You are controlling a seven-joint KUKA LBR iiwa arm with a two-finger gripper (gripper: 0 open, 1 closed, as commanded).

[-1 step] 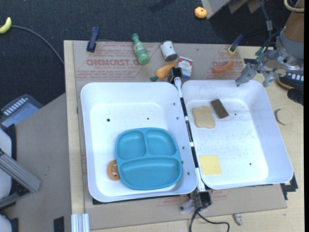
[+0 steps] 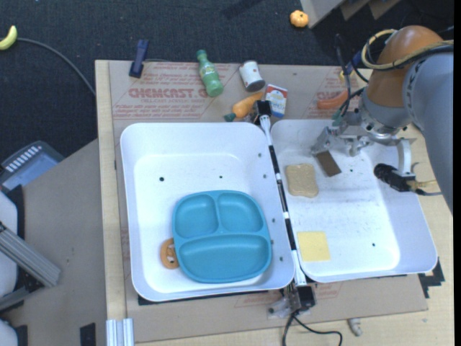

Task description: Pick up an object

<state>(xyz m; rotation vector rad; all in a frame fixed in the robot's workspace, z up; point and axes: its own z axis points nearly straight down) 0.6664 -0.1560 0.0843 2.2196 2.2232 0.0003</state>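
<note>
Camera view, nearest first: a yellow square slice (image 2: 314, 245) lies flat low in the right bin (image 2: 403, 254), a tan bread-like piece (image 2: 302, 180) rests further up, and beyond it the tool (image 2: 330, 155) hangs low over the bin floor. Whether the tool is spread or pressed together, I cannot tell. A good pick likely means centring over the bread piece, descending squarely, and closing before lifting.
</note>
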